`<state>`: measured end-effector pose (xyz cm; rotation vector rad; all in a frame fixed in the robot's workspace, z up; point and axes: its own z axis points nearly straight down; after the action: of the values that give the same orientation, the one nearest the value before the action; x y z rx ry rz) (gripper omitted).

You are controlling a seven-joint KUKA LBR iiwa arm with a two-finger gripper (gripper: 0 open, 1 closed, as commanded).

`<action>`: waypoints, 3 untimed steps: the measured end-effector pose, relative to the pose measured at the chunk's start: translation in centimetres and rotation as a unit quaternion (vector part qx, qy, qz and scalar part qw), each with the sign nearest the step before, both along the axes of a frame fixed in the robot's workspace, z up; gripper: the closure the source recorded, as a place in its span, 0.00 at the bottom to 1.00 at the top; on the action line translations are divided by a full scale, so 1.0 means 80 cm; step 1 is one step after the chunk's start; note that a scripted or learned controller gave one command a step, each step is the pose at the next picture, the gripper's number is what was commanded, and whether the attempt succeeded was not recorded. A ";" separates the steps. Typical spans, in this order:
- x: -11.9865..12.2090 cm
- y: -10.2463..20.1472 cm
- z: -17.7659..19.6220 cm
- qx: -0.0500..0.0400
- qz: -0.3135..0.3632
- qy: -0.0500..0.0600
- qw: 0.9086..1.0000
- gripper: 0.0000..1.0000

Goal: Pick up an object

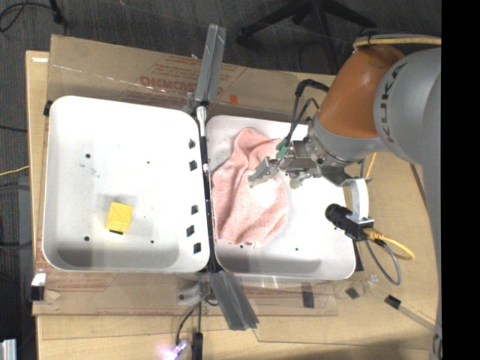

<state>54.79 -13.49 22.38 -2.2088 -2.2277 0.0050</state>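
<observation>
Two shallow white bins sit side by side. Crumpled pink cloth towel (251, 190) lies in the right bin (322, 257), directly under the two-finger gripper (274, 169), long axis twelve-to-six. Grip state: cannot tell.

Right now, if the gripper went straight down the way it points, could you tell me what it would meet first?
Most likely the pink cloth in the right bin: the gripper hangs over its right part. Height above it is unclear from this slanted view.

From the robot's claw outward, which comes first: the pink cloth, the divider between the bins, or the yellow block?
1. Pink cloth, right bin, directly under the gripper.
2. Divider, centre, left of the cloth.
3. Yellow block, far in the left bin.
</observation>
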 end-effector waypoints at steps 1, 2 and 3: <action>0.000 -0.011 -0.166 0.000 0.040 -0.002 0.999 0.00; 0.039 0.008 -0.164 0.000 0.084 -0.002 0.996 0.00; 0.040 0.008 -0.152 -0.001 0.086 -0.002 0.996 1.00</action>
<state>57.96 -12.83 10.21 -2.0108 -2.4135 0.0026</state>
